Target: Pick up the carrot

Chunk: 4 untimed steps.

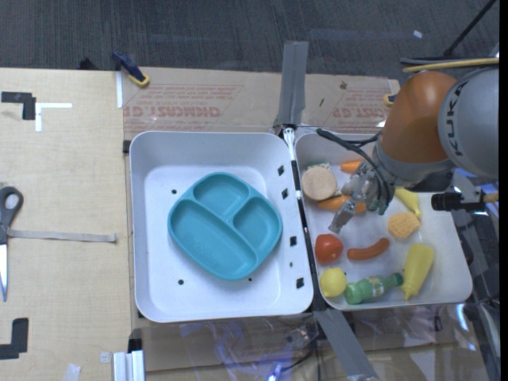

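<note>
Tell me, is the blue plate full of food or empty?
Empty. The blue plate lies in the left bin with all its compartments bare; the toy food is in the right bin.

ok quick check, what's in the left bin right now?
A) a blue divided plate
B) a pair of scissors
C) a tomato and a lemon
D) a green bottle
A: the blue divided plate lies in the left bin. The tomato, lemon and green bottle sit in the right bin, and the scissors lie out on the bench.
</note>
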Each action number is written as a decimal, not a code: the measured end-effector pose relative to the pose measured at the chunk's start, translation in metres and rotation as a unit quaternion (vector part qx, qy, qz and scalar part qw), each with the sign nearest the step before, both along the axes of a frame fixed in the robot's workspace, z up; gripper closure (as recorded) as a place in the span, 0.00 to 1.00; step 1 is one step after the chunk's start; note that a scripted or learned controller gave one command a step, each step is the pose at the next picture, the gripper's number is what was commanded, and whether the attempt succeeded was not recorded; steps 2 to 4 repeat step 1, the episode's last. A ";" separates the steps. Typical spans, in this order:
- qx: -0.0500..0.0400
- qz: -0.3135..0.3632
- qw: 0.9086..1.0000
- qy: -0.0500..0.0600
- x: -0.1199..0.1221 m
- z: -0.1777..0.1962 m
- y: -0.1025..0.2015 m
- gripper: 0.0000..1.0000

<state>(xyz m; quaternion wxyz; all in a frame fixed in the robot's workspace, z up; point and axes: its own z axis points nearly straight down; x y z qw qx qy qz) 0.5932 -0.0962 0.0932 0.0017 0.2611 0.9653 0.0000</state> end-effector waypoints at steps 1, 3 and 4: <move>-0.001 0.001 1.000 -0.002 0.002 0.010 0.000 1.00; -0.001 0.001 1.000 -0.002 0.002 0.010 0.000 1.00; -0.001 0.001 1.000 -0.002 0.002 0.010 0.000 1.00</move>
